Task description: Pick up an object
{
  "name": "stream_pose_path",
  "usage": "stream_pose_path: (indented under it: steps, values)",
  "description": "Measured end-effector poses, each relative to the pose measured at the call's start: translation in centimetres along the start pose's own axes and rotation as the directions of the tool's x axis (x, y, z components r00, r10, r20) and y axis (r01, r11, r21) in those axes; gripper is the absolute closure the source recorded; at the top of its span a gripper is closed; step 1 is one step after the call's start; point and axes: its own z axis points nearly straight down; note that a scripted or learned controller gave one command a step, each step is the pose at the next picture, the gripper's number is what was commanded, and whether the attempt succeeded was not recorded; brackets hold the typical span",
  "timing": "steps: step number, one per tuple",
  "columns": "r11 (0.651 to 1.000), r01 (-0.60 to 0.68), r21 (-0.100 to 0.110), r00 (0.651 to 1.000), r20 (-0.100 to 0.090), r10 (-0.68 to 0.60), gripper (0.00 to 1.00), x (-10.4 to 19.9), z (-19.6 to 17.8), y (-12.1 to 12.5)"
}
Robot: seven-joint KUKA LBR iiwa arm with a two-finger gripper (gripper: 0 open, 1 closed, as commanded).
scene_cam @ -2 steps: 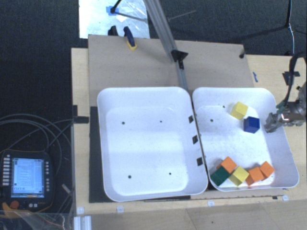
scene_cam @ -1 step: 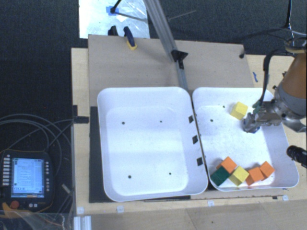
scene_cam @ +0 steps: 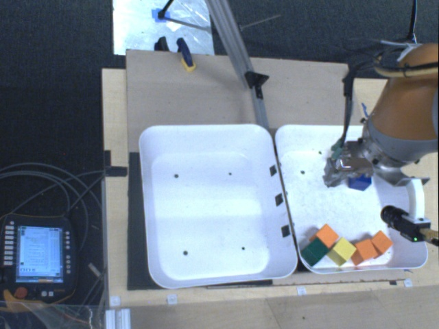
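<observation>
- Camera view from above: the arm (scene_cam: pixel 406 108) comes in from the right, its orange band over the right bin (scene_cam: pixel 309 149).
- The gripper (scene_cam: pixel 341 169) hangs low over the middle of that bin, and I cannot tell how it is set.
- A blue block (scene_cam: pixel 359 181) sits just right of the gripper and a little nearer the camera, touching or almost touching the metal; whether it is held I cannot tell.
- Nearer the front rim than the gripper, well apart from it, lies a cluster of blocks: an orange block (scene_cam: pixel 327 236), a green block (scene_cam: pixel 315 252) at its left, a yellow block (scene_cam: pixel 341 252) beside the green one, then two more orange blocks (scene_cam: pixel 374 246) off to the right.
- The left bin (scene_cam: pixel 158 149) lies far to the gripper's left, the two bins side by side on the surface (scene_cam: pixel 206 94).
- Beyond the surface's left edge, a tablet with a lit screen (scene_cam: pixel 38 256) rests among cables.
</observation>
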Motion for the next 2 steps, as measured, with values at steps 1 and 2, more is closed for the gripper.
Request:
stream_pose_path:
  steps: [1, 2]
  values:
    - [1.0, -0.001, 0.001, 1.0, 0.0, 0.001, 1.0, 5.2, -0.7, 0.4]
    - [1.0, -0.003, 0.004, 1.0, 0.0, 0.003, 1.0, 9.6, 0.3, 0.5]
